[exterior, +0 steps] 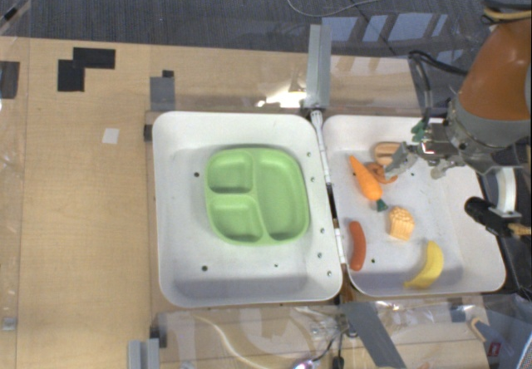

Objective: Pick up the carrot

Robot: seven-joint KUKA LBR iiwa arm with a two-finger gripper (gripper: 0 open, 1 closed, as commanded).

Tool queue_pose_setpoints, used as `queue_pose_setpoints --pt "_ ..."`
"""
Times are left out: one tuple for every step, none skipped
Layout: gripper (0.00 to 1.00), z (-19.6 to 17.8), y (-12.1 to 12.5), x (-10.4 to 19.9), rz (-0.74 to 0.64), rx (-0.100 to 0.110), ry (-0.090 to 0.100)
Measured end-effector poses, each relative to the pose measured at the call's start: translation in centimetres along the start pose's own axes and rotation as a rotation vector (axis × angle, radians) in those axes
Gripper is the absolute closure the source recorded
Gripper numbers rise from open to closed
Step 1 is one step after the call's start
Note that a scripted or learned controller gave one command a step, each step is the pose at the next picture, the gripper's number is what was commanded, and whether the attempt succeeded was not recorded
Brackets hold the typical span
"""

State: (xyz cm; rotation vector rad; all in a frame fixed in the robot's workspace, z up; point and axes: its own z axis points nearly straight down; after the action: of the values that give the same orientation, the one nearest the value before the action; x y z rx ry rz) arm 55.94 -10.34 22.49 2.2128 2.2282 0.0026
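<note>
Hovering just beside the carrot, the gripper shows fingers whose spread I cannot tell.

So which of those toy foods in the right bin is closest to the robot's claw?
The carrot, orange with a green tip, lies just beside the gripper. The corn, sausage and banana lie farther toward the bin's front.

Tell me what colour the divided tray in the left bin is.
Light green tray, seen in the camera view.
</note>
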Motion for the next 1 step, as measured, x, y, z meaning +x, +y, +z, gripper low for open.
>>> queue_pose_setpoints --pt "0.0 9.14 -2.99 2.14 -0.18 0.0 0.0"
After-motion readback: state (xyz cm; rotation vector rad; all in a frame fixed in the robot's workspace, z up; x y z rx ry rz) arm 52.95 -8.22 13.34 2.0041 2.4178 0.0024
